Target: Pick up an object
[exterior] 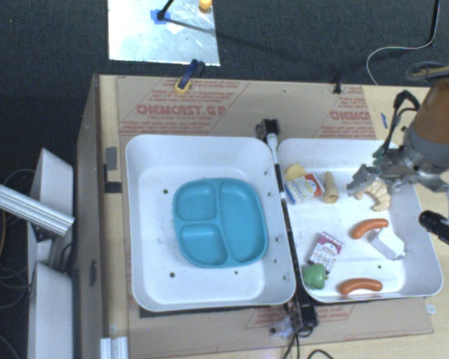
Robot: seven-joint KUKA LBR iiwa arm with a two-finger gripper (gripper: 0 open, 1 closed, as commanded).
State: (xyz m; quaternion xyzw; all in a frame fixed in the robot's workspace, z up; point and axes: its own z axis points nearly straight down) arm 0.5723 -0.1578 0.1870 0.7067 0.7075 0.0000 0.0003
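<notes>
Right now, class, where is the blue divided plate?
The blue divided plate lies in the middle of the left bin, across the divider from the right bin's food items.

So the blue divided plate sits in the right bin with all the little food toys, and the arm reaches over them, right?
Not quite. The camera view shows the blue divided plate alone in the left bin. The food toys, such as the two sausages, lie in the right bin, and the arm's gripper does reach over that one.
</notes>
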